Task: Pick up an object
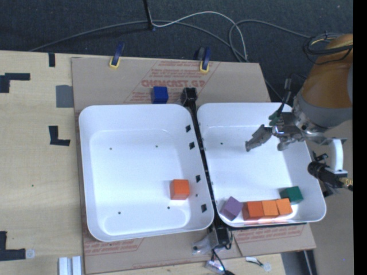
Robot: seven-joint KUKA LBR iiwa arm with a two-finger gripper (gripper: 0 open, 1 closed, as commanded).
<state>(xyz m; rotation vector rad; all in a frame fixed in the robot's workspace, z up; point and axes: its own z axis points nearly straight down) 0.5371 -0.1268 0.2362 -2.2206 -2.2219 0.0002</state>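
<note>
Two white bins side by side — left bin (92,153), right bin (246,110). The arm (327,90) reaches in from the right over the right bin's far right part; gripper (269,140) with fingers spread apart, nothing between them. Along the right bin's near wall, well apart from the gripper — two orange blocks (267,209) touching in a row, purple block (231,208) just left, green block (293,195) at right. An orange cube (180,189) sits alone in the left bin.

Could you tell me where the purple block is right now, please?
The purple block lies in the right bin, at its near-left corner, just left of the orange blocks.
</note>
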